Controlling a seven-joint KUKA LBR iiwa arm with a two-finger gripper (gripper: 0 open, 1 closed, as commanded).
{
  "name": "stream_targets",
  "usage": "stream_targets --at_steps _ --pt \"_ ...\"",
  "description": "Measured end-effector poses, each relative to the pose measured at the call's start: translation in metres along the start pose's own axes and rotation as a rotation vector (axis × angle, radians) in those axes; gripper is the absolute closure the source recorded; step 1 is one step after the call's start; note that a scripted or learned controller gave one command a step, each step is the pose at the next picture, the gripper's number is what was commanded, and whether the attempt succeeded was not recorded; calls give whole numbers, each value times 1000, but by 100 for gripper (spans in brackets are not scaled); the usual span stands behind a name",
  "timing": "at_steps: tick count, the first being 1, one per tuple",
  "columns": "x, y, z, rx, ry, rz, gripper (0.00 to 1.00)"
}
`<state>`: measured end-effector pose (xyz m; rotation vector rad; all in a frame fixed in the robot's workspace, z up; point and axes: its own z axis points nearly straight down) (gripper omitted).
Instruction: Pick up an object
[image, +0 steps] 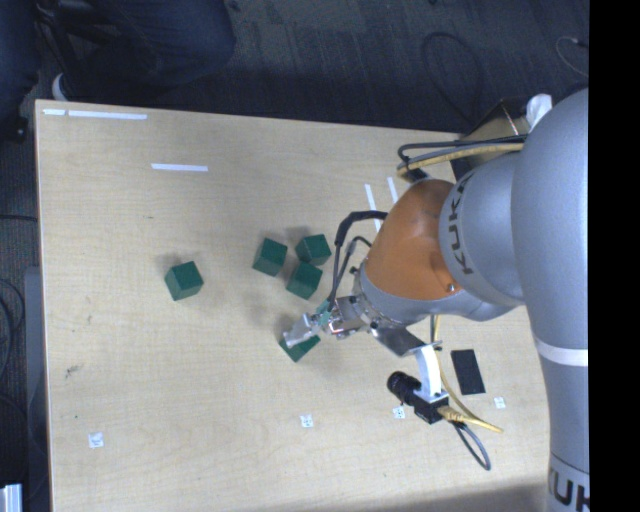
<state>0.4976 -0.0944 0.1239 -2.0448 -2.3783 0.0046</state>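
Three green blocks (293, 262) crowd together mid-surface, just above the tool (310, 330), which sits at a fourth block (300, 346). A lone block (184, 280) stands well apart to the left. The surface (150, 400) lies open along the left and bottom.

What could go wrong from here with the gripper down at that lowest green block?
1. The gripper sits at the edge of the lowest green cube, so it may push it aside rather than grasp it.
2. Three more green cubes lie close above; the arm could knock them.
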Motion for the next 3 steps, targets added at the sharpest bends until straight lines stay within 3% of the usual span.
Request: stream_targets --at_steps 1,2,3 --pt "-2 16 33 -1 1 -124 0" --pt "-2 16 24 1 1 -129 100" --pt "-9 24 -143 -4 -1 122 100"
